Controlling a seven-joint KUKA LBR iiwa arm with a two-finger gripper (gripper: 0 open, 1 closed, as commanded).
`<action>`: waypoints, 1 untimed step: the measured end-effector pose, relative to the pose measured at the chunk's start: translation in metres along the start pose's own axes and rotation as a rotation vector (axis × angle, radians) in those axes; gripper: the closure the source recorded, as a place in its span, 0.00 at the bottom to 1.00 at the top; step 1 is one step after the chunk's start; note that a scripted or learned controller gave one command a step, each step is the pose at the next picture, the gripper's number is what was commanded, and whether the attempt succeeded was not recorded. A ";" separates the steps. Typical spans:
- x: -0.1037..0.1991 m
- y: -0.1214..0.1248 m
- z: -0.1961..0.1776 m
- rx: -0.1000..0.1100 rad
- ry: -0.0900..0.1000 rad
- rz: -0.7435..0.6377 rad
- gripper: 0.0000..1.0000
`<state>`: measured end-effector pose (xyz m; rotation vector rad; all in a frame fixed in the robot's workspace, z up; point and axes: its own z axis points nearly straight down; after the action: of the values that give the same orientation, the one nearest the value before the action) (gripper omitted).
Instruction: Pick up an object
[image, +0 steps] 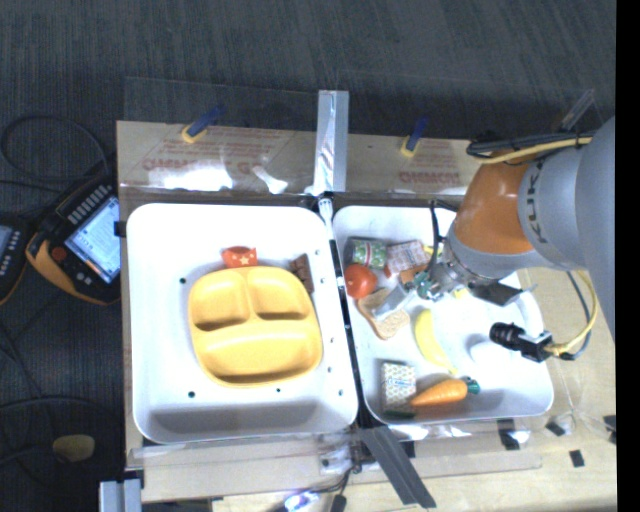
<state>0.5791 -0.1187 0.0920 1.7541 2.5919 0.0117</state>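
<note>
A: Which way is the banana lying?

B: It is lying in the right bin with its long axis running from upper left to lower right, one tip pointing up toward the claw and the other down toward the carrot.

A: And the carrot?

B: It is resting just below the banana, nearly level, its green end pointing right and its tapered end pointing left at a small patterned box.

A: How is the arm sitting?

B: It is reaching in from the right, its orange band bending down over the bin, with the claw hanging just above the banana, beside a tomato and a slice of bread.

A: Is the claw clamped on anything?

B: I cannot tell; it is too cluttered there.
</note>
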 end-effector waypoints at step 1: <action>0.033 -0.081 -0.002 -0.001 -0.003 -0.106 0.00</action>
<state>0.4914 -0.1183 0.0925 1.6123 2.6786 0.0102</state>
